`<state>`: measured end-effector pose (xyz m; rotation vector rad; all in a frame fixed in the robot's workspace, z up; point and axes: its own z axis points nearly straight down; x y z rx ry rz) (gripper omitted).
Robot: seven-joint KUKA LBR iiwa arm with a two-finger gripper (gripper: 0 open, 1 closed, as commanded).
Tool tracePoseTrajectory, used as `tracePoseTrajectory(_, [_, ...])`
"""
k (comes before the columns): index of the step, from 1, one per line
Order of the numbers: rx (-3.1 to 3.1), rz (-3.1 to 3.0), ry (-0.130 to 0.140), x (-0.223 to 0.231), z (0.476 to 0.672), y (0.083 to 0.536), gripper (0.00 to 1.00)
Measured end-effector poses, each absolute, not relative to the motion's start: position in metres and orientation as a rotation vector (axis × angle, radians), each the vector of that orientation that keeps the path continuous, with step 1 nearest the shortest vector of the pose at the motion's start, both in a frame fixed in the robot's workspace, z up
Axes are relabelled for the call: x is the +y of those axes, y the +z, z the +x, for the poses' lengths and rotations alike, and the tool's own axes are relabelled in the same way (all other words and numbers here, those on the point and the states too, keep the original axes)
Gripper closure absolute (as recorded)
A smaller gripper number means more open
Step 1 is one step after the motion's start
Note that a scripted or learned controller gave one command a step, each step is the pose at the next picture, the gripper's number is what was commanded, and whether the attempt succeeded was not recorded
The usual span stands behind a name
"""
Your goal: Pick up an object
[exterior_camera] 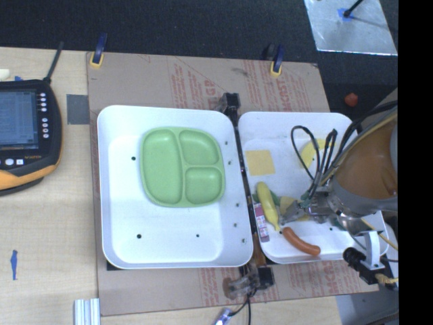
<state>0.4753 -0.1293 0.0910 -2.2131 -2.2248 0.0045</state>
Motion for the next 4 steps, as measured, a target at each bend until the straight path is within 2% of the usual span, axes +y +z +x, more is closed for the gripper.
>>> tracePoseTrajectory(1, [-2.224,-2.218,0.003,-0.205,0.493,0.152,0.00])
tracePoseTrajectory(2, [-2.225,-2.216,0.003,-0.212,0.579,0.117,0.00])
tracePoseTrajectory(3, [-2.224,-2.215,0.002,-0.176,0.656,0.092,0.00])
tracePoseTrajectory(4, [-2.219,-2.205,0.013,-0.176,0.654,0.101,1.00])
